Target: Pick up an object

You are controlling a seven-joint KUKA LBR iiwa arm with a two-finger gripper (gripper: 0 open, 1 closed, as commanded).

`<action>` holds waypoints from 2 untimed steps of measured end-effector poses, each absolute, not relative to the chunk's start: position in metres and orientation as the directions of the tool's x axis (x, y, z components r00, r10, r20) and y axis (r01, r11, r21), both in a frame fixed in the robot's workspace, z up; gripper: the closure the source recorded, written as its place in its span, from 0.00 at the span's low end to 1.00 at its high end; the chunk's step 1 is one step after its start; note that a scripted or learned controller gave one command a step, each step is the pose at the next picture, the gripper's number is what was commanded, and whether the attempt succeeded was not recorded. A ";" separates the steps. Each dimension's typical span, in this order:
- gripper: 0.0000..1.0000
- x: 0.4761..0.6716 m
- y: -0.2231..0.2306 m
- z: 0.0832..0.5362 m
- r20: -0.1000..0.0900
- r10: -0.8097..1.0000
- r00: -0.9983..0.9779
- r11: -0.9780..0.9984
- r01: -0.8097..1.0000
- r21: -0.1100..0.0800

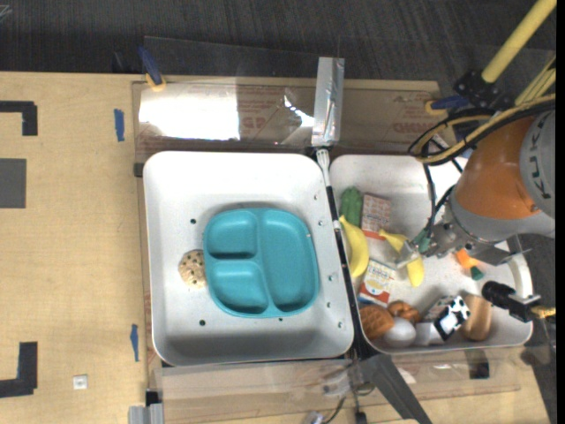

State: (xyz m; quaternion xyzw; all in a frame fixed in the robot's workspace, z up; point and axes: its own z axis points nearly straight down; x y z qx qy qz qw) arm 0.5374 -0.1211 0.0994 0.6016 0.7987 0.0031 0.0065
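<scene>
Just right of jaws (pixel 427 240): yellow piece (pixel 413 270), rt bin (pixel 388 170).

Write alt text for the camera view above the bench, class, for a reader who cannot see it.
A grey and orange robot arm reaches from the right into the right bin, its gripper low among cluttered toy food, near a banana. The left bin holds a teal divided plate with a cookie beside it.

Teal tray (pixel 261 261) in white bin (pixel 168 193); yellow banana (pixel 356 246), speckled tan cookie (pixel 192 268).
</scene>
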 end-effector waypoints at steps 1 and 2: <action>1.00 0.576 -0.068 0.229 -0.001 0.990 -0.138 0.138 0.990 0.012; 0.00 0.574 -0.071 0.223 -0.001 0.991 -0.133 0.133 0.991 0.001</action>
